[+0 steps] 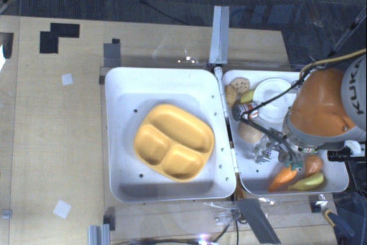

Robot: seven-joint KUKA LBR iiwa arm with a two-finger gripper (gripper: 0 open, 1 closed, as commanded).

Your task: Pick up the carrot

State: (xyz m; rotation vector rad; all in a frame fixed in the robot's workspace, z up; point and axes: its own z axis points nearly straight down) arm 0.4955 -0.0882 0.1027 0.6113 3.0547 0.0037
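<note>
The carrot [282, 178] lies near the front wall of the right bin [342, 185], tip toward the left, touching a yellow-green banana [307, 182] on its right. The gripper [274, 150] hangs just above and left of it; whether the claw is apart or together I cannot tell. A good grasp likely means centring over the carrot's thick end, closing across its width, and keeping clear of the banana. The left bin [117, 129] holds a yellow tray [173, 141].
</note>
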